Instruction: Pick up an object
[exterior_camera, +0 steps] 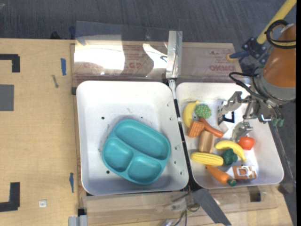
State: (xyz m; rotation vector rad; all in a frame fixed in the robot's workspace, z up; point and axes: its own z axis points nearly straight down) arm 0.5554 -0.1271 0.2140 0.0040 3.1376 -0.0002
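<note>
The tomato (246, 142) is the likeliest thing for me to lift: a small red ball near the right wall of the right bin (277, 171), roughly midway along that wall. It lies directly under my pincer (239, 116), just toward the bin's front edge from the point between my fingertips. My two fingers (231, 101) are spread apart with nothing between them, one toward the bin's back edge and the other (243, 127) almost over the tomato. Since the tomato is round, it has no long axis to line up with; I judge the move turns on shifting a little toward the front edge and coming straight down.

Just beside the tomato, toward the bin's middle, a small banana (231, 148) lies with its long axis running across the bin, touching a dark green piece (230, 157). In front of that a corn cob (207, 159) lies the same way, and a carrot (220, 174) slants toward the front right corner next to a small carton (243, 173). These crowd the tomato closely, so a finger could land on the banana instead.

Farther off, toward the left wall, sit a larger banana (188, 113), a green broccoli head (203, 110), an orange piece (196, 127) and a tan cylinder (206, 141). The left bin (89, 98) holds a teal divided plate (136, 150).
</note>
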